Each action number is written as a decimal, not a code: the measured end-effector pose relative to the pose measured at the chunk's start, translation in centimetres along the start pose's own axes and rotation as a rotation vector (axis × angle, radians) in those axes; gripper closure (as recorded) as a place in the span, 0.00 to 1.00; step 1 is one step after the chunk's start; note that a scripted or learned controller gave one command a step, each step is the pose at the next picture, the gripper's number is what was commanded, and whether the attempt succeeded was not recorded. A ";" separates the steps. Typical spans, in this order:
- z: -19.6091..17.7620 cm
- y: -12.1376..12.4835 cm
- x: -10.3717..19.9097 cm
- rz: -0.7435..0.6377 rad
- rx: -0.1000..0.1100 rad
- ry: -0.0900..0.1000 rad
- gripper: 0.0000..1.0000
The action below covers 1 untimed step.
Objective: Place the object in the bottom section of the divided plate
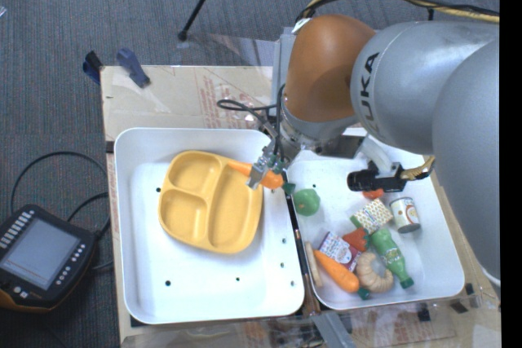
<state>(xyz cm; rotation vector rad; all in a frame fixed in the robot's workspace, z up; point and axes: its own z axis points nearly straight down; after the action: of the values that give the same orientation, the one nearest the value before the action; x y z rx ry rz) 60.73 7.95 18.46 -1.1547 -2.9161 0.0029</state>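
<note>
We're looking down on the bench, and the grey arm [424, 85] with its orange band [326, 65] reaches in from the right, right over the seam between the two white bins. The gripper [265, 173] hangs at the right rim of the yellow divided plate [210, 201], and there's an orange toy carrot [254, 172] right at its tips, lying across the plate's upper right edge toward the bin divider. It looks pinched there, but we can't tell for sure how the gripper is set; the wrist covers too much.

The plate sits in the left bin [163, 289], tilted a little, all three compartments showing bare yellow. So the carrot is at the plate's rim, not down in any section.

Over in the right bin [444, 257] we've got a crowd: a green round fruit [307, 201] just beside the divider, a second carrot [336, 270] near the front, a green bottle [391, 257], a small can [404, 214], a red-and-white packet [338, 247], a yellow checked piece [373, 215], and a tan pretzel-like toy [375, 273].

Off the bench at lower left, a teach pendant [37, 253] lies on the floor.
</note>
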 end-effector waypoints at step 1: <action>-2.5 2.4 5.2 -0.130 -0.002 -0.002 1.00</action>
<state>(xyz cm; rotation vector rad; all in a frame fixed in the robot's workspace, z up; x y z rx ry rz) 58.62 13.26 21.01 -0.9632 -2.9880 0.0005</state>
